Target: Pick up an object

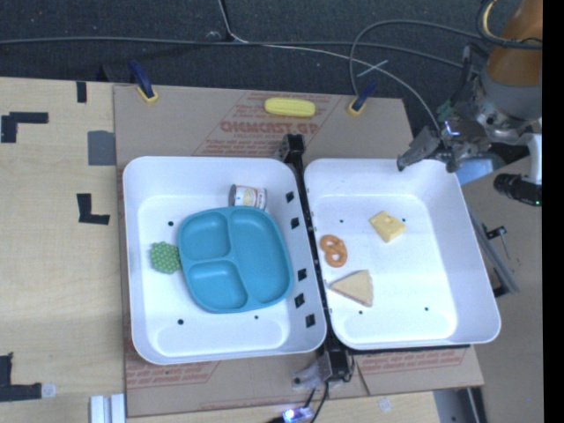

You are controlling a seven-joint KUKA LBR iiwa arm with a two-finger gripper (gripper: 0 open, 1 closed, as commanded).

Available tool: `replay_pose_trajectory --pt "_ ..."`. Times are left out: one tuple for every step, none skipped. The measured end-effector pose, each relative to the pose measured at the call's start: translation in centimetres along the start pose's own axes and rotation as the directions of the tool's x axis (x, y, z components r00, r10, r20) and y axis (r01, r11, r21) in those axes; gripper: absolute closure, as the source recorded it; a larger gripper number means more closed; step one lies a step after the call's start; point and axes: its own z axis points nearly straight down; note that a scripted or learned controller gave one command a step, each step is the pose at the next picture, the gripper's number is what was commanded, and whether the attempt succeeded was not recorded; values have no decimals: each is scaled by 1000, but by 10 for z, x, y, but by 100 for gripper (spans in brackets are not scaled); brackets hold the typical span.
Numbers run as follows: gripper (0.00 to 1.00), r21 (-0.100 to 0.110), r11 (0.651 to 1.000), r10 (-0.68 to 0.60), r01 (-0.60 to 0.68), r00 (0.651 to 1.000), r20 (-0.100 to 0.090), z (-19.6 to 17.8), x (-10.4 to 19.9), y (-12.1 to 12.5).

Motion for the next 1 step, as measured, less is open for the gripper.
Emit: replay_pose_trajectory --pt "0 -13 1000 -3 4 1000 3 -8 1 2"
